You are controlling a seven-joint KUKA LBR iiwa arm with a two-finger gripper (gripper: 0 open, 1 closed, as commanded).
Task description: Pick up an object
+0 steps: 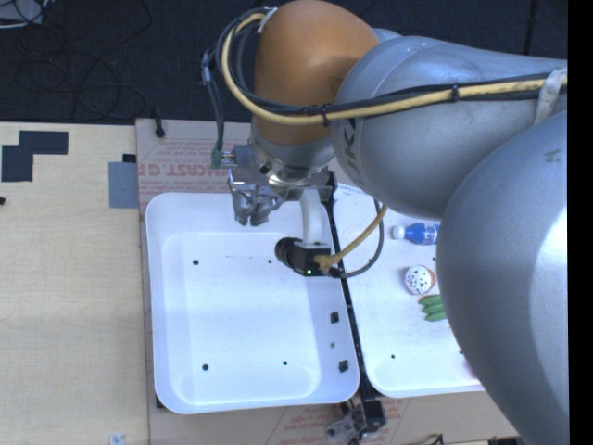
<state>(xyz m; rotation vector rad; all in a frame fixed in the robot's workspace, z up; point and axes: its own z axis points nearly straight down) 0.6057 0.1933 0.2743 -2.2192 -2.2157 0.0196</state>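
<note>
grey arm [463, 156] looming over bins, end effector [255, 213] above left bin [167, 341], grip state unclear, nothing visibly held

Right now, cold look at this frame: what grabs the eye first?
The huge grey arm with its orange band fills the upper right. Its claw hangs over the left bin's far edge. In the right bin lie a blue bottle, a dotted white ball and a green piece.

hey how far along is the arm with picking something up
Nothing looks picked yet. The two-finger gripper sits at the back of the left white bin. The blue bottle, white dotted ball and green pod lie in the right bin. Reaching, grasping and lifting remain.
</note>
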